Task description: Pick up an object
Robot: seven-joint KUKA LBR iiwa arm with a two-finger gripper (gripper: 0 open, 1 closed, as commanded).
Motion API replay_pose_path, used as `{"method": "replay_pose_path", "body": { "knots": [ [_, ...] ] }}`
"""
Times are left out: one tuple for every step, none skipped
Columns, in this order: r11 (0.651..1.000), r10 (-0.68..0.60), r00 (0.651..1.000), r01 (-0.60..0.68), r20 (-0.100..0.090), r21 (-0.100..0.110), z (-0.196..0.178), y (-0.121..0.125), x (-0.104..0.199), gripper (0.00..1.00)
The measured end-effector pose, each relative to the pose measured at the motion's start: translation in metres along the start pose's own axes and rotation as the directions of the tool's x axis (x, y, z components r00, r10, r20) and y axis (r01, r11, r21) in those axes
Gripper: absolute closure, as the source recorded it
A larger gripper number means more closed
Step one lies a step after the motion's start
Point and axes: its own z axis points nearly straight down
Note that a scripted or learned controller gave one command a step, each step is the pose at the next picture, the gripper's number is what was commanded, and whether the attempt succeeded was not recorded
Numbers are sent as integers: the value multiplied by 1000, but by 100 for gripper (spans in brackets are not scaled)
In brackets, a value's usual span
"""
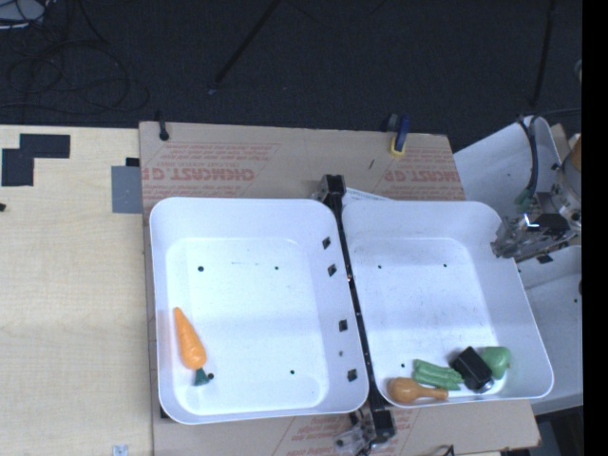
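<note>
1. Two white bins sit side by side on the counter (66, 283). The left bin (242, 218) is in the middle of the frame and the right bin (427, 224) is next to it, touching along a black strip.
2. An orange carrot (189, 338) lies near the lower left corner of the left bin. Its green end points down toward the bottom of the frame.
3. Four things lie bunched in the lower right corner of the right bin — a tan pear-shaped toy (414, 390), a long green veggie (437, 374), a black block (472, 368) and a round green piece (496, 357).
4. The black block rests on top of the green things.
5. The gripper (521, 237) is at the right side of the frame, just past the right bin's upper right rim. It is above none of the toys and well apart from them.
6. The gripper looks dark and small here — I cannot tell how wide it is, and I see nothing in it.
7. Brown cardboard (285, 164) with red print lies under both bins.
</note>
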Motion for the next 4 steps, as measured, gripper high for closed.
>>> {"method": "replay_pose_path", "body": {
  "knots": [
    [1000, -2, 1000, 2, -2, 0, 13, 27, 46, 100],
    [1000, 0, 1000, 0, 0, -7, -71, 20, 73, 100],
    [1000, 7, 1000, -7, 1, -1, -100, -26, 35, 100],
    [1000, 6, 1000, -6, -1, 6, -39, -34, -2, 100]
  ]
}}
